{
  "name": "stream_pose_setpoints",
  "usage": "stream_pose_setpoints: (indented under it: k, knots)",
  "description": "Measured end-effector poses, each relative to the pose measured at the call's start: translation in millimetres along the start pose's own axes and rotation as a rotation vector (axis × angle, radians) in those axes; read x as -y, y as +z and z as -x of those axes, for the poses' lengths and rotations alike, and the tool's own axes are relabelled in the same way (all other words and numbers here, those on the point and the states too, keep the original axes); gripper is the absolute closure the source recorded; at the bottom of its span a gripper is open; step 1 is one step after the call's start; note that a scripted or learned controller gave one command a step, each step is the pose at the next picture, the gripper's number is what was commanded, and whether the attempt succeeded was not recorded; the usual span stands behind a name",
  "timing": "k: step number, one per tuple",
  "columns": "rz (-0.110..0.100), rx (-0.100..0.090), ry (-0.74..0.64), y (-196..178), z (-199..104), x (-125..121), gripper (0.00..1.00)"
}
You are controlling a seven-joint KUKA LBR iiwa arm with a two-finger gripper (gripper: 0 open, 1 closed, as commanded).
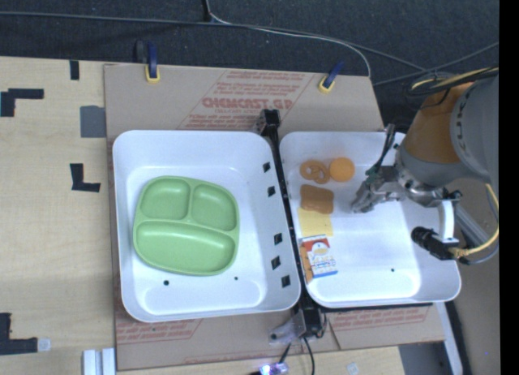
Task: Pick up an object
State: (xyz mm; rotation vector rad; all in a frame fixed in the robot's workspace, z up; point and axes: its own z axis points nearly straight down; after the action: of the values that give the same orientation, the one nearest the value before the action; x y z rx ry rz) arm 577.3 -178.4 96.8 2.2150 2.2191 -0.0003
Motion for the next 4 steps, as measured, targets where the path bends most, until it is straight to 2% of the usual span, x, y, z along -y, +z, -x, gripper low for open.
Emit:
stream_pose_setpoints:
  k: [1,3,4]
  knots:
    - [0.0,-0.004,0.0,-63.3,0.6,0.7,1.0]
    - [-0.001,-0.004,-0.001,-147.5,-8.9,-2.9,1.0]
    - [-0.006,-0.005,-0.004,-134.3,-60.8,-10.7,1.0]
